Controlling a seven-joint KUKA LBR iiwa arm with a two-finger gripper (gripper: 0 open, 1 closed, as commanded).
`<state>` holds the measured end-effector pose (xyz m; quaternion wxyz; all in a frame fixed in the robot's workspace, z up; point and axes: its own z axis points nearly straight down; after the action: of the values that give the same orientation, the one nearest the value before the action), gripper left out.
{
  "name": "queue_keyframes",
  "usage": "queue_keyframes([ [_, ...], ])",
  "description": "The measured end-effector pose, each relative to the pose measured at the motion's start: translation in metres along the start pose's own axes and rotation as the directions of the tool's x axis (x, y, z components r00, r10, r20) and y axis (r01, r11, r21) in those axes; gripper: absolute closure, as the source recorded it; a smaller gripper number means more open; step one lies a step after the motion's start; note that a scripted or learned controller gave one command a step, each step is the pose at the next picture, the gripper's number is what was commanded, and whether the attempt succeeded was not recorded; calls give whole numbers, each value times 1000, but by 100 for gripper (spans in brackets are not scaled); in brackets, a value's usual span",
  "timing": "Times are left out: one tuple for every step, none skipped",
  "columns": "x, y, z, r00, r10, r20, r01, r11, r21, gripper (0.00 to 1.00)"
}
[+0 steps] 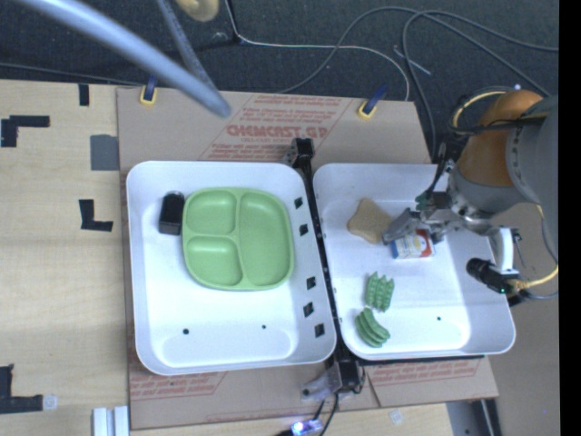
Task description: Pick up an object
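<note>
The grey arm [508, 166] with its orange band [497, 125] is reaching in from three o'clock, and its gripper [410, 228] is hanging low over the right bin [454, 330], near that bin's middle and a little toward twelve o'clock. The view is not showing whether the gripper is open or closed, and nothing can be made out as gripped.

Directly beneath the gripper tip, a small packet with red and blue print [414, 244] is lying on the bin floor; whether the tip is touching it cannot be told. Just beside it, toward nine o'clock, a tan, rounded wedge-shaped object [367, 220] is resting flat, apart from the packet but close.

Toward six o'clock from the packet, a small green ridged toy [379, 292] is sitting on the white floor, and further toward six o'clock a second green piece, curved and ribbed [371, 328], is lying near the bin's lower wall. These two are near each other but not touching.

In the left bin [145, 271], a light green divided plate with three compartments [239, 239] is lying flat around the bin's centre. At its nine o'clock edge, a small black block [171, 213] is standing just beside the plate rim.

Both bins are sitting side by side on a sheet of brown cardboard with red lettering [272, 121], which is lying on the pale wooden bench [54, 271]. Thin cables [363, 48] are trailing across the dark floor at twelve o'clock.
</note>
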<state>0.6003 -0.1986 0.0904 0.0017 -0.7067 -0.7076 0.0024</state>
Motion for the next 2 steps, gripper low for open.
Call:
queue_keyframes([
  [1, 1, -13, 1000, -2, 0, 2, 1000, -4, 100],
  [-3, 4, -76, 1000, 0, 0, 0, 1000, -11, 100],
])
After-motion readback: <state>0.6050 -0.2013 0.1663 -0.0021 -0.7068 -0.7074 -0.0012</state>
